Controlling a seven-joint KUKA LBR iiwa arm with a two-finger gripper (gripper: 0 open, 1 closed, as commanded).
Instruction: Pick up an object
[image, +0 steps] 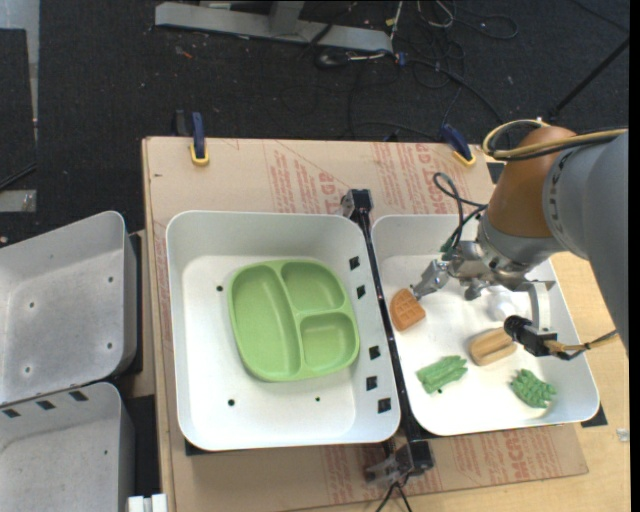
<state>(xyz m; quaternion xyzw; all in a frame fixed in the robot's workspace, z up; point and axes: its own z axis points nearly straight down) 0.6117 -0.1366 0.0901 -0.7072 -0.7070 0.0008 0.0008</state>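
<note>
- Nearest, in the near part of the right bin (575, 410): a bumpy green piece (531, 388) toward the right corner and a longer green piece (441, 374) to its left, apart from each other.
- A little farther, between those two: a tan block (491, 346), lying on the bin floor.
- Farther left, close by the bin's left wall: an orange ridged piece (406, 310), lying flat.
- Over the middle of the same bin: the tool (455, 280), just right of the orange ridged piece and on the far side of the tan block. Open or closed, impossible to say from this angle.
- Behind the tool: the grey arm (590, 190) with its orange band, reaching in from the right.
- In the left bin (190, 330): a green divided plate (294, 320) with three compartments, lying flat near the middle.
- Under both bins: the counter (260, 170), a brown board with clamps (198, 145) at its far edge.
</note>
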